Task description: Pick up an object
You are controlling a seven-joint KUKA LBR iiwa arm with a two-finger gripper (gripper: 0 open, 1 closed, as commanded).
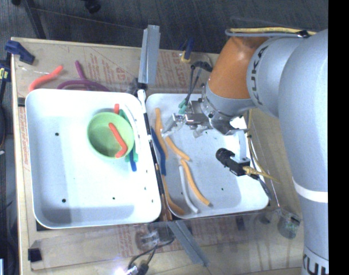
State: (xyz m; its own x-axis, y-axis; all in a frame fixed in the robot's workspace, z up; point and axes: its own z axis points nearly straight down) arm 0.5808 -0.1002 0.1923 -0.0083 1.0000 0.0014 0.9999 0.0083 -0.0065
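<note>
You had the tool [183, 121] low over the far end of the right bin [254, 202], whether clenched or released I could not tell, and among crowded orange strips [175, 145] it risked pinching the bin floor or nothing.
</note>
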